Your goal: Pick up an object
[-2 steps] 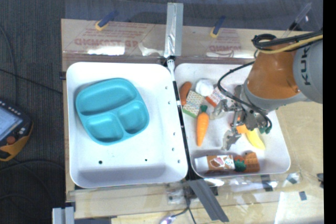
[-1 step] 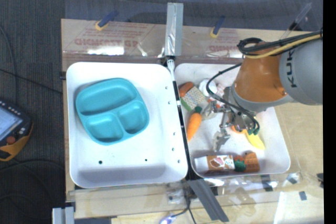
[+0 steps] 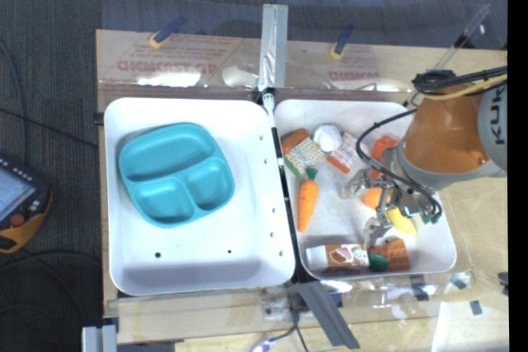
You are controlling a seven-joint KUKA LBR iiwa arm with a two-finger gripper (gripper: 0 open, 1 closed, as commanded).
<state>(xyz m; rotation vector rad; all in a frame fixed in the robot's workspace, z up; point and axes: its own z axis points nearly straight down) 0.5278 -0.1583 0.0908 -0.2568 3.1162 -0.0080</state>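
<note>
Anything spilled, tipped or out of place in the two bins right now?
Nothing stands out. The teal divided tray lies flat in the left bin. The toy carrot and the other small items lie loose in the right bin, none over the rim. The gripper is low over that clutter.

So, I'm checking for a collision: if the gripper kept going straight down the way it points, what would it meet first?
Probably the yellow toy right under the gripper in the right bin, with an orange piece beside it. Depth is unclear from this slanted view, so that is a guess.
</note>
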